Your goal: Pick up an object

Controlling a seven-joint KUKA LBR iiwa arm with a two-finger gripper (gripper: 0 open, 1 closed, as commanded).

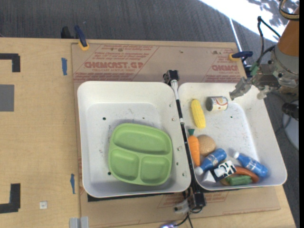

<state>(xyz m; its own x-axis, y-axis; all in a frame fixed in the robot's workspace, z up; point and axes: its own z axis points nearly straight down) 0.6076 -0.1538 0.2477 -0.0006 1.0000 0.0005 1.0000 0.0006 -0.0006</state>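
Orange band and grey wrist of the arm (289, 42) enter at the far right, above the outer far corner of the right bin (259, 122). The wrist tilts leftward and down, carrying the gripper (248, 88) over the bin's far right rim. One finger (236, 92) points down and left toward the bin floor, and a second pale finger shows further right, so the jaws stand apart with nothing between them.

Just left of the fingers, a small white can (217, 103) with a red label lies on its side at the far end of the right bin, near the gripper but not touching it. A yellow corn cob (198, 113) lies beside it to the left, running near to far. Nearer, an orange carrot (194, 149) lies along the bin's left wall, with a tan, rounded object (205, 144) touching it. At the near end are a blue bottle (212, 160), a second blue bottle (252, 165), a black-and-white item (223, 170), and something green (237, 178) and orange, packed close together.

In the left bin (90, 108), a green divided plate (140, 153) lies flat toward the near side.
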